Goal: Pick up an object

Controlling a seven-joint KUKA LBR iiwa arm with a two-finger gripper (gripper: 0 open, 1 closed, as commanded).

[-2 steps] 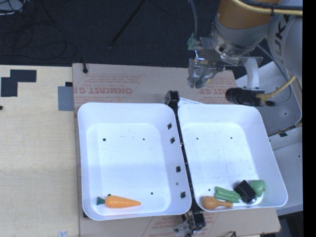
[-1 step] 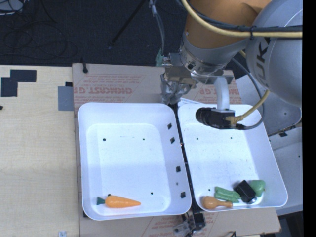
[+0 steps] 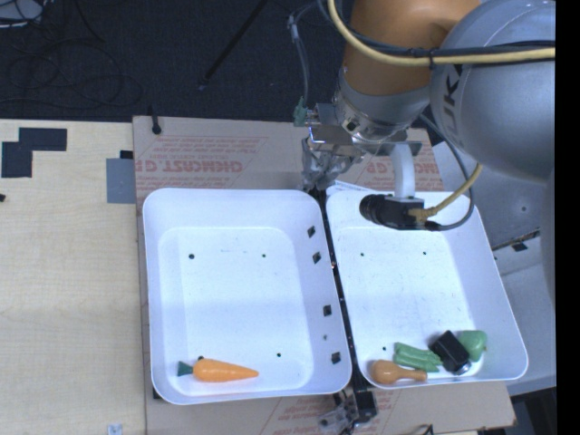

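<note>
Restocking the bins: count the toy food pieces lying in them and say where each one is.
4, maybe more hidden: carrot in the left bin's near corner; pear, green beans and a green piece behind the black block, right bin's near corner.

Glossy grey arm [image 3: 503, 71] with an orange band [image 3: 403, 25] above the wrist, looped by a yellow cable [image 3: 381, 54]

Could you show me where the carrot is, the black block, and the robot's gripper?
carrot [image 3: 225, 371]: camera view, middle of its orange body, in the left bin.
black block [image 3: 449, 351]: camera view, its top face, in the right bin's near corner.
gripper [image 3: 320, 172]: camera view, its tip above the bins' far edge.
</note>
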